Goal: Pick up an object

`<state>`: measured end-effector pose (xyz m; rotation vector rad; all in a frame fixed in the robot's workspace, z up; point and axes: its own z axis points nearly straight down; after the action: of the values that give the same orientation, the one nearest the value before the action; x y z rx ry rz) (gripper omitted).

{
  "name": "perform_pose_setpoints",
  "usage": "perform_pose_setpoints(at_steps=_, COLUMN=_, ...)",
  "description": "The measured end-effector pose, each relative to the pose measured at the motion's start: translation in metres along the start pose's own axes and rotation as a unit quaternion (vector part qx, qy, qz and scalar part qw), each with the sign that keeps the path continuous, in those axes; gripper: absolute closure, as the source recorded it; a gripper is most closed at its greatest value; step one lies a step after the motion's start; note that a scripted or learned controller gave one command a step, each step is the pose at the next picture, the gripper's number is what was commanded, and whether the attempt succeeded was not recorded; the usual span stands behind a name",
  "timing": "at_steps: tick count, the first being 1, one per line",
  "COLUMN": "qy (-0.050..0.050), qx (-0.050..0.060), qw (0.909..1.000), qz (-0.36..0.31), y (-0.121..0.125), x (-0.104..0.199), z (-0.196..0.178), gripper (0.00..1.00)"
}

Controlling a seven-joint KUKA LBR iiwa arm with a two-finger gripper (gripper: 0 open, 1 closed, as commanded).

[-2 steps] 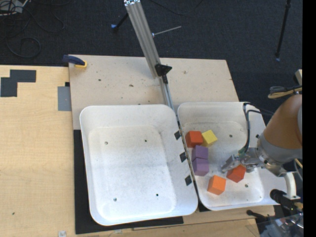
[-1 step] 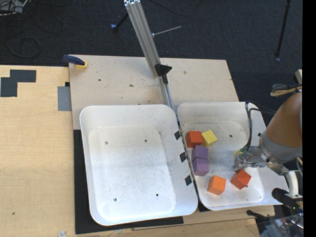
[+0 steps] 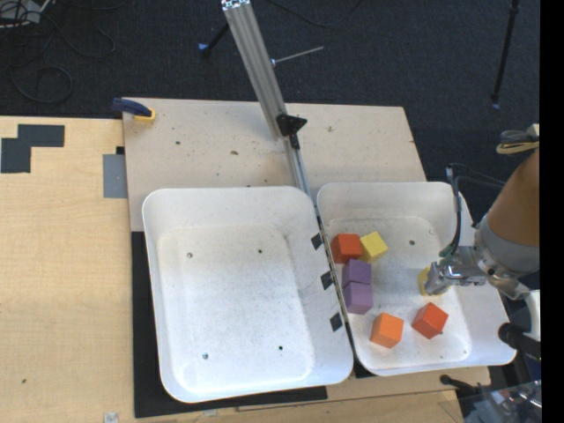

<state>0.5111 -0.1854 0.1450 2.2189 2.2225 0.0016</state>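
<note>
Yellow small block [image 3: 425,279] sits in the right white bin [image 3: 401,196], tucked right up against the gripper [image 3: 438,278] on its left side, and that is the object nearest the jaws by a clear margin. The metal fingertips hang low over the bin floor close to the right wall, and the yellow piece peeks out just beside them; whether it lies between the jaws or merely next to them cannot be told from this angle, and whether the jaws are spread or pressed together cannot be told either.

Just below and slightly left of the gripper lies a red cube [image 3: 430,320], close but apart from it. An orange cube [image 3: 386,330] sits further left along the near edge. Over by the divider, well apart from the jaws, a purple block [image 3: 357,285] runs lengthwise toward the camera, with a red-orange cube [image 3: 346,247] and a yellow cube [image 3: 374,245] at its far end.

The judgement: any grasp here turns on that yellow piece at the fingertips, barely a nudge leftward.
</note>
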Motion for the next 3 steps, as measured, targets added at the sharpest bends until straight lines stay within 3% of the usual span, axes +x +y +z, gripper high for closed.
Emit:
perform_pose_setpoints(at_steps=1, qy=-0.001, qx=-0.001, qw=1.0000, qz=0.000, y=-0.002, x=-0.004, z=-0.062, gripper=1.00)
perform_pose_setpoints(at_steps=2, qy=0.000, qx=0.000, qw=1.0000, qz=0.000, y=-0.001, x=-0.005, z=-0.094, gripper=1.00)
perform_pose_setpoints(at_steps=3, qy=0.001, qx=0.002, qw=1.0000, qz=-0.001, y=0.018, x=0.039, z=-0.084, gripper=1.00)
